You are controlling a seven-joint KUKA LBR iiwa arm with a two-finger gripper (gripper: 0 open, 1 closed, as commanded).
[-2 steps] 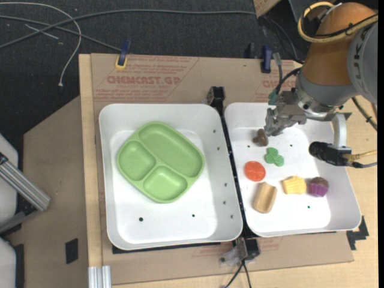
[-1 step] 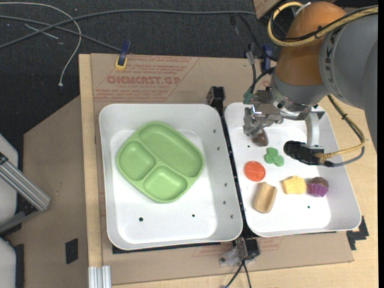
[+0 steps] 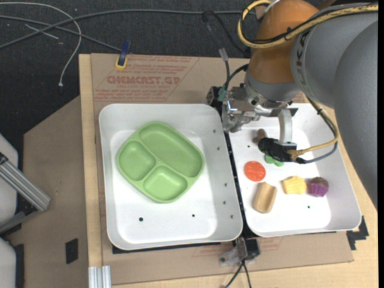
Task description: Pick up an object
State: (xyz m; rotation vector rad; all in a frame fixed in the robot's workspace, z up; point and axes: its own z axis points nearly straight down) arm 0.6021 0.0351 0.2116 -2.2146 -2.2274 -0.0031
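In the right-hand bin (image 3: 312,218), the loose things lie grouped in its middle and lower part: a round orange-red piece (image 3: 255,171), just below it a tan, roll-shaped piece (image 3: 264,197), to their right a yellow piece (image 3: 293,185), and touching or nearly touching that, a purple piece (image 3: 318,187). Higher up sits a small brown thing (image 3: 259,138), and just below it a small green thing (image 3: 273,159) is partly hidden, so its shape is unclear. The gripper (image 3: 237,120) hangs over the upper left corner of this bin, close to the rim shared with the left-hand bin (image 3: 108,161), near the brown thing and apart from the lower group. Nothing can be seen held in it, and whether it is released or clenched cannot be told from this angle. The grey arm (image 3: 336,47) reaches in from the upper right. The left-hand bin holds a green divided plate (image 3: 160,161), lying flat. Both bins rest on a cardboard sheet (image 3: 150,80) on the worktop.
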